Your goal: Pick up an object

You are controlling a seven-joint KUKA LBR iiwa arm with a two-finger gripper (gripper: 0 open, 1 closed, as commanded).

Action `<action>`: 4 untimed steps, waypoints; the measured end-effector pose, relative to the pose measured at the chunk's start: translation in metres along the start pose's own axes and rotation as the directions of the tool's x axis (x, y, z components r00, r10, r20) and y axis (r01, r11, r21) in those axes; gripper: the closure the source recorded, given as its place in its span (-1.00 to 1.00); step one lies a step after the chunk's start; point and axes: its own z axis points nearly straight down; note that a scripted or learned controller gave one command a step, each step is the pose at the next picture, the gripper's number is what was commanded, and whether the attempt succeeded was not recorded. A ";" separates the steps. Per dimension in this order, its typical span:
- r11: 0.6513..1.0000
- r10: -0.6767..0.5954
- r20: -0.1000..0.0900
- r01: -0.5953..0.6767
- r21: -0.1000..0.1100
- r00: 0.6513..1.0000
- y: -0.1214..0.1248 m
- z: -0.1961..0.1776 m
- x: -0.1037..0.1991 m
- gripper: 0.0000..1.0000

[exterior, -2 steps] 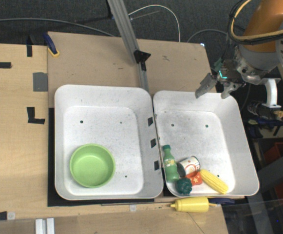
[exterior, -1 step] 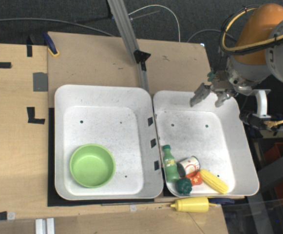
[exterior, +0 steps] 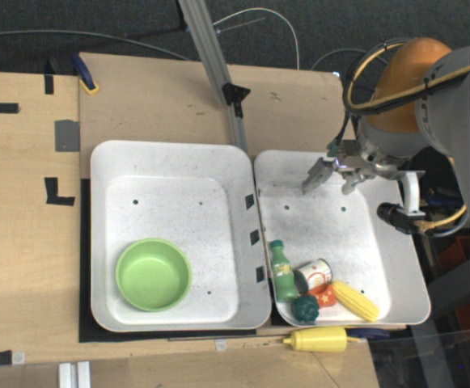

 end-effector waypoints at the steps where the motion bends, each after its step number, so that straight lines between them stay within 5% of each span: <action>1: 1.000 0.000 0.000 0.000 -0.002 1.000 -0.002 0.046 0.006 -1.00; 2: 1.000 -0.001 0.000 0.001 -0.006 1.000 -0.001 0.033 0.007 1.00; 4: 1.000 0.000 0.001 0.000 -0.012 1.000 0.005 -0.065 -0.002 1.00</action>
